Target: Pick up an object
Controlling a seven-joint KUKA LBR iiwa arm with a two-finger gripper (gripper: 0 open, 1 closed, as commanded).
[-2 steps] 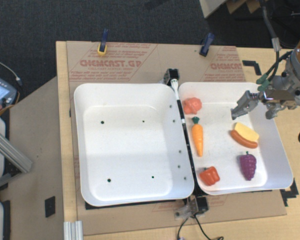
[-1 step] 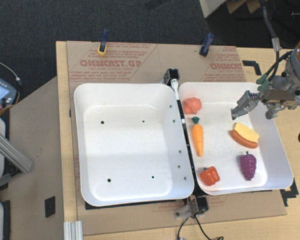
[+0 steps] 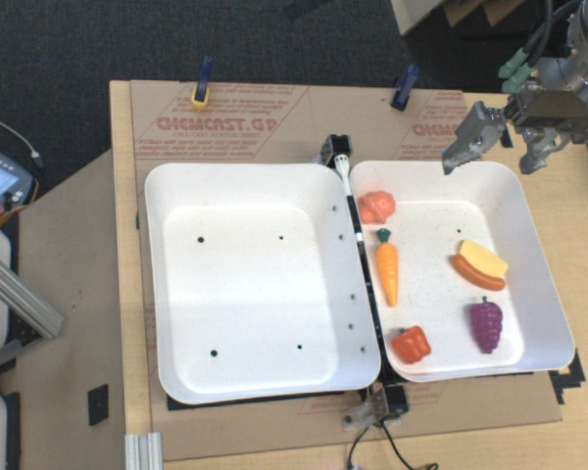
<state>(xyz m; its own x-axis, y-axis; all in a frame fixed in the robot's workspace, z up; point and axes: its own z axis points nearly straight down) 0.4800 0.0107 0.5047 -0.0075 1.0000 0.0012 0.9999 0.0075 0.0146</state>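
While the fingers (image 3: 498, 145) hang spread and released above the right bin's (image 3: 529, 213) far rim, the carrot (image 3: 387, 273) lies inside.

You saw two smooth white plastic bins, left (image 3: 176, 292) and right (image 3: 529, 253), faintly glossy, resting on matt brown printed cardboard sheet (image 3: 274, 116). The orange plastic carrot (image 3: 387, 274) and purple plastic grape bunch (image 3: 486, 325) looked slightly shiny.

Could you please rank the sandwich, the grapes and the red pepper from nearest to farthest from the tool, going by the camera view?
From the tool, above the right bin's far edge:
1. Sandwich, right side of the right bin, mid-depth.
2. Grapes, below the sandwich, toward the near right corner.
3. Red pepper, near edge, left of the grapes.
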